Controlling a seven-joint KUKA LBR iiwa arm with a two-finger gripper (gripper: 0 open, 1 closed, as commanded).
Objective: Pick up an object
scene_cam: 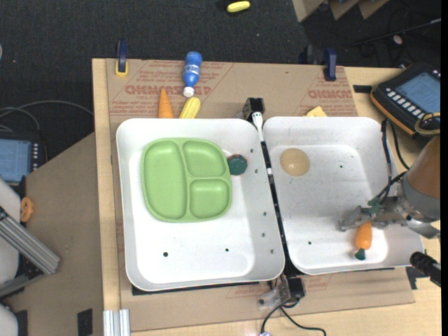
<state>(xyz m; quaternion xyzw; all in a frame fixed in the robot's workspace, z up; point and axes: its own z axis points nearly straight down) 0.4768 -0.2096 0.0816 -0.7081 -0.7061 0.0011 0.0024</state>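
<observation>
I see the gripper [358,219] low in the right bin [329,128], just above an orange toy carrot [363,236]. Left bin [133,208] has 1 green tray [186,180], 3 compartments.

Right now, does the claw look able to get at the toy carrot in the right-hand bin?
Probably yes. The claw hangs right above the toy carrot near the front right corner of the right bin, and nothing lies between them. The tan disc sits well away at the back left.

blue bottle [191,72] | yellow corn [190,107] | teach pendant [413,96] | yellow item on floor [239,7]
</observation>
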